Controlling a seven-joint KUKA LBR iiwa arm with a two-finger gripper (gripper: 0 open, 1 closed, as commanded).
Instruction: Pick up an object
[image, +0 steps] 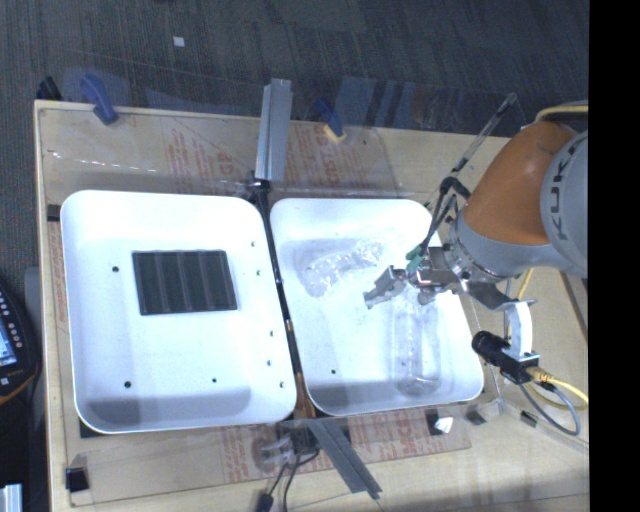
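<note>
My gripper (385, 288) hangs over the middle of the right bin (300, 225), reaching in from the right. Just to its left lies a crumpled clear plastic wrapper (335, 262), apart from the gripper tip as far as I can see. A clear plastic bottle (416, 345) lies lengthwise below the gripper, near the bin's front right corner. In the left bin (90, 230) a dark grey ribbed rectangular block (185, 282) lies flat near the centre. Nothing visible is held by the gripper.
A grey metal post (272, 130) stands at the back between the two bins. Blue clamps (100, 100) sit on the bench's back edge. A metal bracket (335, 455) lies in front of the bins.
</note>
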